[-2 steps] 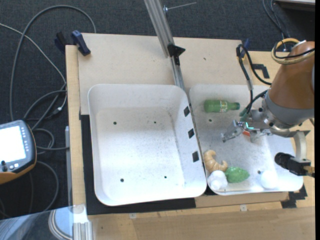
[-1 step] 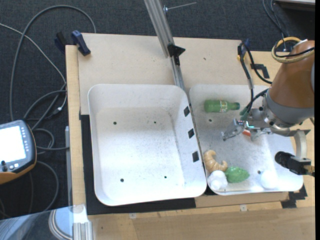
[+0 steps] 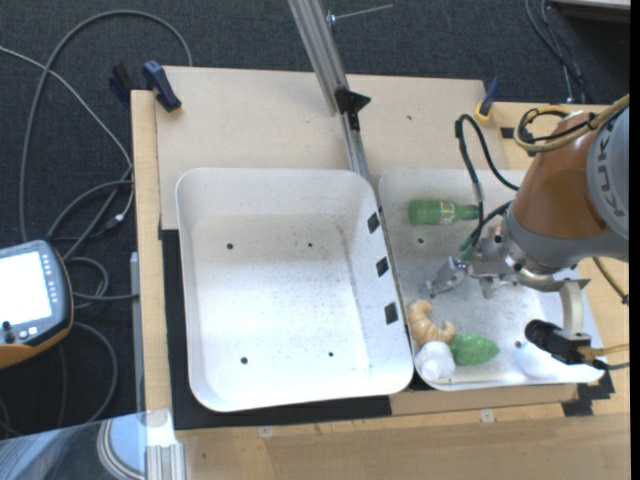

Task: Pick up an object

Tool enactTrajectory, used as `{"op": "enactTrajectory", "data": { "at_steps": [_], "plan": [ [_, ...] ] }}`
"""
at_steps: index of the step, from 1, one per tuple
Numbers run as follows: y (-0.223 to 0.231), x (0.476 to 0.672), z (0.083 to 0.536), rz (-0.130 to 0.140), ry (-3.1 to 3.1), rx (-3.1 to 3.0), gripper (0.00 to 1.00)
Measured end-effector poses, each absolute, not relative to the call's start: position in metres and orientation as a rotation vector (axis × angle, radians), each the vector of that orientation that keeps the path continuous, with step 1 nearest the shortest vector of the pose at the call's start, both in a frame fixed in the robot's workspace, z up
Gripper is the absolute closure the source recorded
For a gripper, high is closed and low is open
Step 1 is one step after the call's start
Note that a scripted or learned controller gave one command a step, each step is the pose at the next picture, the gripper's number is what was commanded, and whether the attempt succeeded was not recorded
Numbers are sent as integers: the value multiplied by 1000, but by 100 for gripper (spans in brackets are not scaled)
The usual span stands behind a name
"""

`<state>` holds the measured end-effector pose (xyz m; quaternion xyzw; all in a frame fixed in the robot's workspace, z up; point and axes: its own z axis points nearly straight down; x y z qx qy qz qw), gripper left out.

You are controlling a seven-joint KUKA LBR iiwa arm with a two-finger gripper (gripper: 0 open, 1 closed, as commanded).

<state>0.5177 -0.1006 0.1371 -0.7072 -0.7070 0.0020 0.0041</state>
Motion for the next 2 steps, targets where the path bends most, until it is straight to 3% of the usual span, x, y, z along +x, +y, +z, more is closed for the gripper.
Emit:
{"op": "enactTrajectory", "data": {
  "at_steps": [1, 2],
  "plan": [
    [-101, 519, 94, -3, -2221, -2223, 0],
    [-101, 520, 106, -6, -2223, -2225, 100]
  ]
}}
